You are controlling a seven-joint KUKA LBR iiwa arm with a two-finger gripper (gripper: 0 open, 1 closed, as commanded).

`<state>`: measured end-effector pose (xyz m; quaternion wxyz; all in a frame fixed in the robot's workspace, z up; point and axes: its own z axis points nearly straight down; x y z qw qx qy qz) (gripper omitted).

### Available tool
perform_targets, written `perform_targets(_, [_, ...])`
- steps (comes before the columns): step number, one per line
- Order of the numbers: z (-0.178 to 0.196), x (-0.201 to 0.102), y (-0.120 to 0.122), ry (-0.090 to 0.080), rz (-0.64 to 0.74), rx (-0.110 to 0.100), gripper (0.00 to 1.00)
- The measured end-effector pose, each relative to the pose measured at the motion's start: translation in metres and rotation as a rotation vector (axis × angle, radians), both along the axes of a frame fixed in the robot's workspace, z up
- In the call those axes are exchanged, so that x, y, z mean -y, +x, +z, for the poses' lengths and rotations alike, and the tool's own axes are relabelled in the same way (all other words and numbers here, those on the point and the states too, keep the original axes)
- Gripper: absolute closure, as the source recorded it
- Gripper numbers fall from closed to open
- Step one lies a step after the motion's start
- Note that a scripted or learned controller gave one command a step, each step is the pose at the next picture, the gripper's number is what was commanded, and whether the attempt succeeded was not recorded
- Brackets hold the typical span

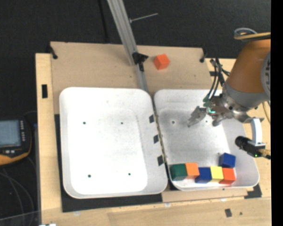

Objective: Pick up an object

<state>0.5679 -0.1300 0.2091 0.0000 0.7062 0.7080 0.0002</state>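
- We see the objects to pick as small blocks bunched along the near wall of the right bin: a green block, an orange block, a blue block, a yellow block and a red-orange block sit in a touching row.
- We find a second blue block just behind the row's right end, close to the red-orange one.
- We see the gripper poised over the middle of the right bin, well apart from the row of blocks; its fingers look spread and nothing sits between them.
- We follow the grey arm with its orange band coming in from the right, above the bin's far right corner.
- We see the left bin touching the right one along their shared edge.
- We spot a lone orange cube on the counter behind the bins, just beside a slanted metal rail.
- We note a small device with a screen off the counter's left side.
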Motion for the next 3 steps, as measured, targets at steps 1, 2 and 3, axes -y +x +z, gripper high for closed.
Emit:
perform_targets(1, [-0.114,0.008,-0.018,-0.003,-0.005,0.003,0.00])
perform_targets(2, [-0.111,0.049,0.046,-0.004,0.000,0.007,0.00])
perform_targets(3, [-0.111,0.067,0.004,-0.004,-0.005,0.002,0.00])
